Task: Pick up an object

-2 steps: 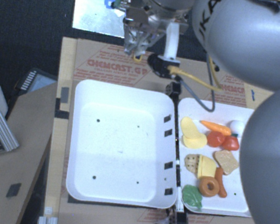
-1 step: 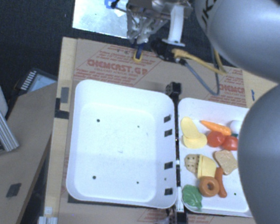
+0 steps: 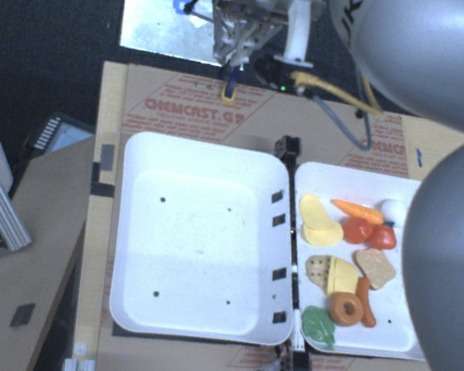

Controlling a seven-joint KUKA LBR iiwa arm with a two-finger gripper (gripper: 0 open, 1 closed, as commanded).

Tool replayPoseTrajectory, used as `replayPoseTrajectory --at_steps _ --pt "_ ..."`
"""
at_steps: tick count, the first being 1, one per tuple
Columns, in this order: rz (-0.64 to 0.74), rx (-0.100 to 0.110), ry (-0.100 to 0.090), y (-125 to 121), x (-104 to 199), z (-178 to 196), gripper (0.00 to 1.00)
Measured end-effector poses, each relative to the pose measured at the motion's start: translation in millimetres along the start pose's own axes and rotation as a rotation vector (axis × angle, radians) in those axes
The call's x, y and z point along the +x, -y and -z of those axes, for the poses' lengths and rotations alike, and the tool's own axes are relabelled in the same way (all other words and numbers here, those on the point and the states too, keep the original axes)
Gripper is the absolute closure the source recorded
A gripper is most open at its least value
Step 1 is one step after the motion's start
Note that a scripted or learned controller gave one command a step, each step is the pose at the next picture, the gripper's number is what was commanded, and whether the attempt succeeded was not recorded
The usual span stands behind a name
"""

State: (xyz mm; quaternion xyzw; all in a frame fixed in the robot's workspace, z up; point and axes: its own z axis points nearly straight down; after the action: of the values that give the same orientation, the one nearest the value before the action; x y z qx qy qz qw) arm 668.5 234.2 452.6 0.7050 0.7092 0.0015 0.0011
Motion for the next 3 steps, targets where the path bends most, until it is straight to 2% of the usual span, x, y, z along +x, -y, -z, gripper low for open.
replayPoseTrajectory --at_steps 3 --pt "0.0 0.0 0.0 -0.1 -0.1 43.1 1.0"
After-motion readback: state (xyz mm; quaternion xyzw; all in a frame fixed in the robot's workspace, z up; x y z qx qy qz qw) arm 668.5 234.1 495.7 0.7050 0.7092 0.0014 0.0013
